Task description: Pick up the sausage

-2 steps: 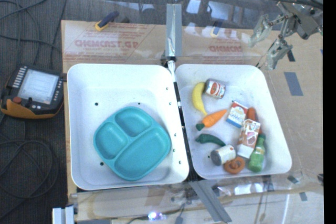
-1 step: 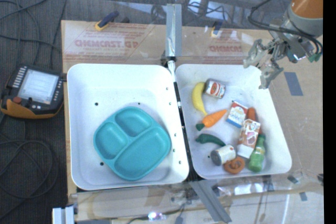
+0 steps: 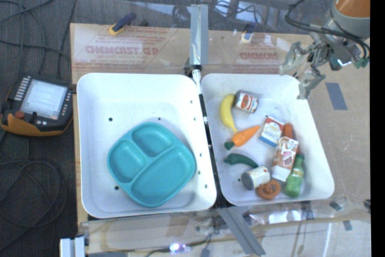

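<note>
The sausage (image 3: 289,130) is a short reddish-brown piece in the right bin (image 3: 319,147), near its right wall. It lies partly tucked behind a small white and red carton (image 3: 272,130). My gripper (image 3: 299,74) hangs above the bin's far right corner, up and slightly right of the sausage and well apart from it. It is open, with nothing between its fingers (image 3: 293,59).
The right bin also holds a banana (image 3: 227,111), a can (image 3: 245,102), a carrot (image 3: 245,136), a green vegetable (image 3: 240,160), a second can (image 3: 256,177), a green bottle (image 3: 295,180) and another carton (image 3: 285,152). A teal divided plate (image 3: 152,163) lies in the left bin (image 3: 96,105).
</note>
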You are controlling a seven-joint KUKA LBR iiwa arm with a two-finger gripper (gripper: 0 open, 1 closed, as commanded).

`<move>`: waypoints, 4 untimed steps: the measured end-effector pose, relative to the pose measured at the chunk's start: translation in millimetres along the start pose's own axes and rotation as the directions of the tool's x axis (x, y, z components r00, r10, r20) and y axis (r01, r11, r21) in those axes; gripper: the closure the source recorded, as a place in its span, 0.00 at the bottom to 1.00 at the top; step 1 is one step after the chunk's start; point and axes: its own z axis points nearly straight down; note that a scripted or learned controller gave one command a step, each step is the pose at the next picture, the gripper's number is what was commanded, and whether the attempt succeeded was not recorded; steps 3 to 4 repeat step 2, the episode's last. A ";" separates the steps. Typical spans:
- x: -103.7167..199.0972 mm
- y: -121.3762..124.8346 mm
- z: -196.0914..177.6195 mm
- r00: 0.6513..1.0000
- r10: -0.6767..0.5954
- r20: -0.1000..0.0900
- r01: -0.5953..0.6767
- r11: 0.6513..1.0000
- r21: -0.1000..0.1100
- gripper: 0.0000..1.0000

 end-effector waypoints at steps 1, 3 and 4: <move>44.1 45.4 73.8 0.998 0.069 -0.006 -0.069 0.998 0.004 1.00; -4.3 77.4 11.6 0.999 0.046 -0.004 -0.046 0.999 0.006 1.00; -4.3 77.4 11.6 0.999 0.046 -0.004 -0.046 0.999 0.006 1.00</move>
